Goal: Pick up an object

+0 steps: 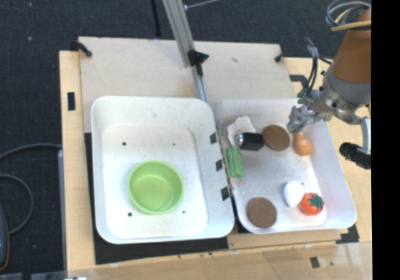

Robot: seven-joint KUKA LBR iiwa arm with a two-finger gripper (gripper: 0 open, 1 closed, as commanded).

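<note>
Camera view
Bench: wooden top (72, 147) with a pale board (144, 69) at the back, on dark carpet.
Pole: a grey metal rail (178, 16) slants down from the top and ends at the gap between the bins.
Left bin: white tray (112, 116); a green bowl (155, 187) sits upright in its near half.
Right bin: white tray (340, 191) touching the left bin's side, with the small items in it.
Items, far row: a white crumpled piece (239, 127) with a black block (252, 141) against it, a brown disc (275, 138) just right of the block, and an orange egg (303, 145) right of that disc.
Items, left edge: a green stick (235, 162) lies along the wall near the left bin.
Items, near row: a second brown disc (261, 212), a white egg (292, 193) and a red strawberry (312, 204) touching it.
Arm: it comes in from the right, orange band uppermost, with cables above.
Gripper: the gripper (299, 121) hangs over the far right part of the right bin, between the upper brown disc and the orange egg, and just above them. I cannot tell how far it is open; nothing is seen in its grasp.
</note>
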